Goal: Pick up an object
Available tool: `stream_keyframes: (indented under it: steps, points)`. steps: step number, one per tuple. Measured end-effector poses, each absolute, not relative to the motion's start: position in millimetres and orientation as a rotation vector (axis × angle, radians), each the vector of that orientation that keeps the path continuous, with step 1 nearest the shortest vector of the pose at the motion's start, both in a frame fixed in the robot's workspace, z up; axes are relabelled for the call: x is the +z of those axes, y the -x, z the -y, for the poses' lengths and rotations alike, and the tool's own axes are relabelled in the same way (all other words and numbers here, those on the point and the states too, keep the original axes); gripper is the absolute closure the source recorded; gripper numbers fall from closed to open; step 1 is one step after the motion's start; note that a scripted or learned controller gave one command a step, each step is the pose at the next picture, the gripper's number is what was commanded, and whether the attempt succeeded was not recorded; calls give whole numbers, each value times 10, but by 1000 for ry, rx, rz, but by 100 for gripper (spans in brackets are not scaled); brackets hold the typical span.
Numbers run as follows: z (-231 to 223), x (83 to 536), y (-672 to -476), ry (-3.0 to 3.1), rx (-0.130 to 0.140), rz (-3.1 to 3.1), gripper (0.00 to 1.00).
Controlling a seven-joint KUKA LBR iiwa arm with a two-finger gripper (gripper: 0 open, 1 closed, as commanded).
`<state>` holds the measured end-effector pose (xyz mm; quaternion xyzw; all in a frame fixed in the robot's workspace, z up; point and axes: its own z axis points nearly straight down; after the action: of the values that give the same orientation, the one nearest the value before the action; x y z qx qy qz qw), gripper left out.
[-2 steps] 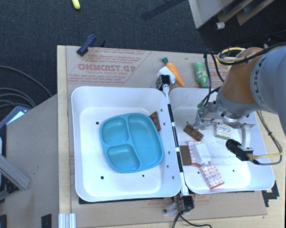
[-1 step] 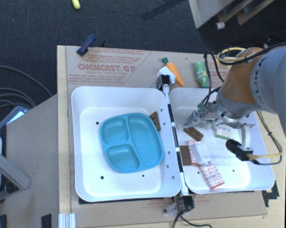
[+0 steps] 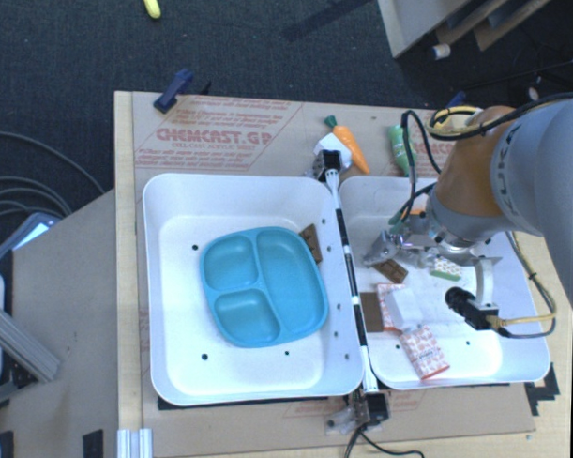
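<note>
While gripper (image 3: 391,248) hovers low (finger state unclear), brown block (image 3: 390,270) just below it, right bin (image 3: 517,358).

- The blue plate (image 3: 264,285) fills the middle of the left bin (image 3: 161,341); room stays around it.
- Small packets (image 3: 423,350) crowd the right bin (image 3: 521,358).

- One camera, fixed above the bench (image 3: 224,127), looking down at a slant.
- Frame takes in both white bins: left bin (image 3: 163,266), right bin (image 3: 507,358).
- Far bench edge and dark floor (image 3: 67,56) lie toward the top.
- Moderate distance; arm (image 3: 514,166) enters from the right.
</note>
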<state>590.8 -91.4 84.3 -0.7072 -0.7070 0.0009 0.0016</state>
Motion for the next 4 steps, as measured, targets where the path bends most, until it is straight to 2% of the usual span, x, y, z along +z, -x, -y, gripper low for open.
stream_keyframes:
  steps: [1, 2, 3, 4]
  points:
    - [914, 952, -5916, 2221, 0, 2220, 100]
    - [440, 1854, -5490, 2220, -2, 2223, 100]
    - [444, 1845, -5484, 2220, 0, 2221, 0]
    - [1139, 845, -5725, 2222, 3, 2219, 0]
